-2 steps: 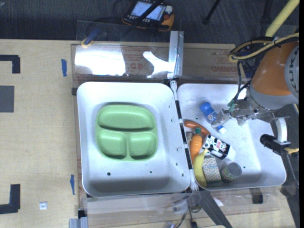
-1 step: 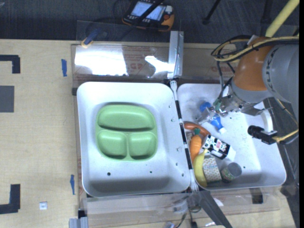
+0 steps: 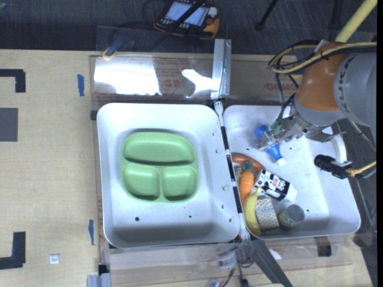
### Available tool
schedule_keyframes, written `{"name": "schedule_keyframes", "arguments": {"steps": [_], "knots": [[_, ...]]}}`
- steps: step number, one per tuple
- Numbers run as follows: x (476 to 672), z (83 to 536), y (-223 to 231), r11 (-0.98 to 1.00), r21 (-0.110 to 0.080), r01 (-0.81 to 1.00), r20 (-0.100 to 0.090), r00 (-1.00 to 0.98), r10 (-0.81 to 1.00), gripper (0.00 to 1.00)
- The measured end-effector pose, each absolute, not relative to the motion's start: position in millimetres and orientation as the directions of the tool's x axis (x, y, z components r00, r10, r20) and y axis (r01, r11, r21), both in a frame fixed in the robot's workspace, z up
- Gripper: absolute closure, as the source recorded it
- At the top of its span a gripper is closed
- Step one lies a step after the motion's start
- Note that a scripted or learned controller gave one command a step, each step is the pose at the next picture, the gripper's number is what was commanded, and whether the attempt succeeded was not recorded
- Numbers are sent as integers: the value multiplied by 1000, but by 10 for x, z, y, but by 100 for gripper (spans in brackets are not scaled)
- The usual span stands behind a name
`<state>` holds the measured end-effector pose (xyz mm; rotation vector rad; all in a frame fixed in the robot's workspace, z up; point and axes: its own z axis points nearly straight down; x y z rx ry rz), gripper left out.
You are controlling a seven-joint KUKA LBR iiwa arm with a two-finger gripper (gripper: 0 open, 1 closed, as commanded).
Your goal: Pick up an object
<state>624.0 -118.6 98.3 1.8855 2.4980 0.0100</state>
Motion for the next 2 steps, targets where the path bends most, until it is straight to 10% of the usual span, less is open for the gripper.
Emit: {"name": "schedule_keyframes", "arguments": {"steps": [1,2], "knots": [[5735,1560,-971,334,-1,943,1,-334,943,100],[6604,1946,-938,274,3,962,-2,-274,962,100]]}}
